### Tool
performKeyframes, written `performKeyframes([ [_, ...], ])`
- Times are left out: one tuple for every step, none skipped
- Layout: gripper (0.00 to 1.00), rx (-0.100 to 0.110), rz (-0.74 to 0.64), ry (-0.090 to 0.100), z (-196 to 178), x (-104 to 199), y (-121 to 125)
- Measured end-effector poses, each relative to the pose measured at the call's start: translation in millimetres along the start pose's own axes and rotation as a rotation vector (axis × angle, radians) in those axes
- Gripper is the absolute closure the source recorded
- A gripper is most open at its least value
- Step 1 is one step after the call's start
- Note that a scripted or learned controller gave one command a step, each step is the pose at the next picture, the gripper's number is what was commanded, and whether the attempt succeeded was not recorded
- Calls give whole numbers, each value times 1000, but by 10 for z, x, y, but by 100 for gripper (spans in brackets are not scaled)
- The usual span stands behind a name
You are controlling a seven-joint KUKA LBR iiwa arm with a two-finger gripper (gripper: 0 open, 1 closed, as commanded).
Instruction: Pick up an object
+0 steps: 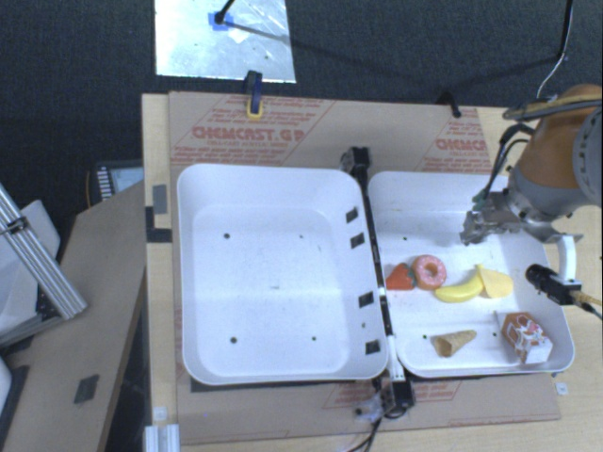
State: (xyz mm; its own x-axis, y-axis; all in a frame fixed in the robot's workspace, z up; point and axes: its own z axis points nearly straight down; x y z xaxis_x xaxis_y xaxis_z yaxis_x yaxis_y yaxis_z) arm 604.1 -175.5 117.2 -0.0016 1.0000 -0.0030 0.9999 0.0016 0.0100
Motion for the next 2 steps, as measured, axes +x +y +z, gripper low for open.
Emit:
performKeyframes([
  [0,0,0,0,0,0,0],
  [100,-4,-1,0,-113,-2,12],
])
